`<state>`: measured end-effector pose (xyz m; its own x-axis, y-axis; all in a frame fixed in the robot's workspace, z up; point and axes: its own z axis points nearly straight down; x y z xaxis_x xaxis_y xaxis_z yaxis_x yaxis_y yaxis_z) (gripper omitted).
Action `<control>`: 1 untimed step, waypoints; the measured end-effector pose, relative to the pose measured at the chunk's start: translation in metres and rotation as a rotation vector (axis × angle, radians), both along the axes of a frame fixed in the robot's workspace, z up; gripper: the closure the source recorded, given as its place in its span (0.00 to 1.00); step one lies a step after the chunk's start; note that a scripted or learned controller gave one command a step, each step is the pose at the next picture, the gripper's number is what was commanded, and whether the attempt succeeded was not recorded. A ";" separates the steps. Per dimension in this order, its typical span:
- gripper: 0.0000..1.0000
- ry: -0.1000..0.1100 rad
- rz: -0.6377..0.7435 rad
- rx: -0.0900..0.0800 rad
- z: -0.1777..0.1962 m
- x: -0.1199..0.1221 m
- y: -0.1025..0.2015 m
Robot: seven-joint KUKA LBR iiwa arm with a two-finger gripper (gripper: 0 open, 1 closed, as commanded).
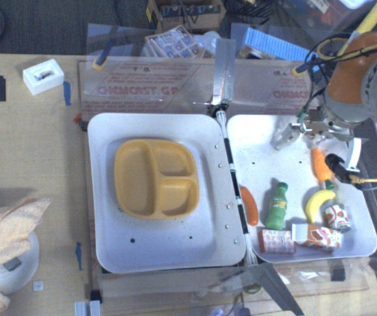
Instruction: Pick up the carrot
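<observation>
While the carrot (320,165) lies in the right bin (261,137), near its far side, the fingers (318,145) look spread just above its top end. Its long side runs toward the banana (318,203).

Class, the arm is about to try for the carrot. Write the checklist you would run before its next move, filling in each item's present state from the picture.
1. Orange carrot in the right white bin: ok.
2. Carrot's top free of cover: ok.
3. Room around it: not ok; the yellow banana lies just below and a black part of the tool beside it.
4. Two-finger gripper above the carrot: ok, roughly.
5. Nothing held between its fingers: cannot tell.
6. Second orange piece at the bin's left wall not mistaken for the target: cannot tell.
</observation>
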<state>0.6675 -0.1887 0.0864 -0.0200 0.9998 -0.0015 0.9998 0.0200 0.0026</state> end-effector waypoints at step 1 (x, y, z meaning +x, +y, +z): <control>0.00 -0.008 0.134 0.017 0.002 -0.046 -0.018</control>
<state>0.6212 -0.2071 0.0885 -0.1535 0.9880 0.0150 0.9881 0.1534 0.0116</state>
